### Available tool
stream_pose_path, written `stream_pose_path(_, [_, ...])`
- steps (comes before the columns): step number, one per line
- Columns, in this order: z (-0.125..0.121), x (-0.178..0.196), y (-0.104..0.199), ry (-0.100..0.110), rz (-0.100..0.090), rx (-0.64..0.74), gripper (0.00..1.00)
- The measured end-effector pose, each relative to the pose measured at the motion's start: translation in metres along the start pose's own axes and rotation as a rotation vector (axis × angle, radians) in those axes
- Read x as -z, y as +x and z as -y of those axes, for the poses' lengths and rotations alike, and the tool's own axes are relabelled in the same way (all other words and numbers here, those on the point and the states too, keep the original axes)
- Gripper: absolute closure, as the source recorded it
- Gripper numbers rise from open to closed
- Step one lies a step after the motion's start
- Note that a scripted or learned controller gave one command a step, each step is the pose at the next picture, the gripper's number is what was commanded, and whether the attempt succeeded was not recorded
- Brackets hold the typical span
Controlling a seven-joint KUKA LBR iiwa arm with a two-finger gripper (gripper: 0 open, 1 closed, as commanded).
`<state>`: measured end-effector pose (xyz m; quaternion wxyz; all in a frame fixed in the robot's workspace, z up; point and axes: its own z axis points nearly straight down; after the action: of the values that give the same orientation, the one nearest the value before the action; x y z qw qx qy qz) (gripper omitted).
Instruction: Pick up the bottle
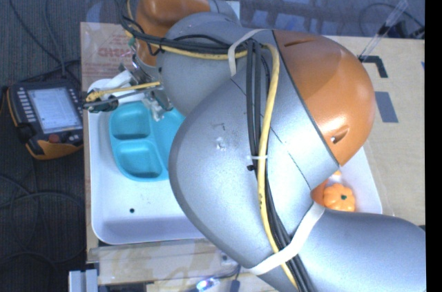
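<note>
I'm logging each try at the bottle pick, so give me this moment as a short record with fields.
arm: grey and orange, reaching in from the right, covering most of both bins
end effector: near, over the upper part of the left bin; finger state cannot be told
left bin: white, holds a blue two-part tray
orange pumpkin, beside the arm, in the right bin
pendant: on the floor at left

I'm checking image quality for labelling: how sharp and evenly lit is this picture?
Camera view: the arm is close to the lens and blocks much of the bins; soft glare on its grey shell; the blue tray and small orange pumpkin look reasonably sharp; lighting is even, shadows faint.
</note>
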<state>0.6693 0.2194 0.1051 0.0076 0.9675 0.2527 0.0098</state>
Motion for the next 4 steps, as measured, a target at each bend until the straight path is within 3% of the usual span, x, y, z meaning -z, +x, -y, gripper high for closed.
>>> stream_pose_path(1, [0.017,-0.009,-0.054,0.004,-0.003,-0.209,1.00])
stream_pose_path(2, [0.015,-0.012,-0.058,0.002,0.010,-0.217,0.00])
stream_pose_path(3, [-0.001,0.014,-0.103,0.020,0.016,0.086,0.00])
stream_pose_path(4, [0.018,0.075,-0.021,0.017,0.020,0.134,0.00])
